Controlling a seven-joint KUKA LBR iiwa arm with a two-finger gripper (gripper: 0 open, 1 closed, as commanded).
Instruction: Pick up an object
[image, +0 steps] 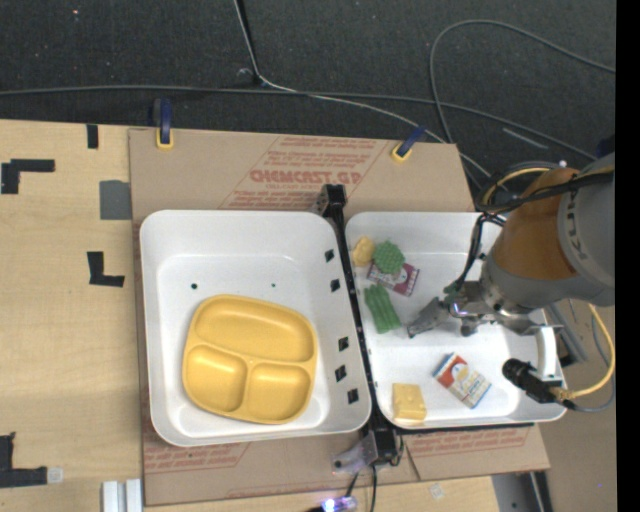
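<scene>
While your gripper (428, 318) hangs low inside the right bin (440, 225), nothing sits between its dark tips, so right now you're not holding anything. How wide it stands, honestly you can't tell from up here, the wrist covers too much of it.

Taking the green block (382, 308) as the landmark: the gripper tip is just right of it, near but apparently not touching. Up from the block lies a small packet with a green top and dark red edge (392, 266), and a little yellow piece (362, 250) sits just left of that, against the divider (345, 290). Down and right of the block is a red and white carton (461, 380), and straight down near the front wall there's a pale yellow chunk (408, 401).

What I'd worry about: you could close on air beside the block, or nudge it sideways into the divider, where one tip gets no room. The block and the packet are close too, so you might clip both and drop both.

Surface-wise, the bins are smooth white plastic, probably slippery. Left of the block, in the other bin, a yellow compartment tray (250, 357) lies flat. Both bins rest on a cardboard sheet (300, 170) clipped to a wooden bench (60, 300), with dark carpet and cables behind.
</scene>
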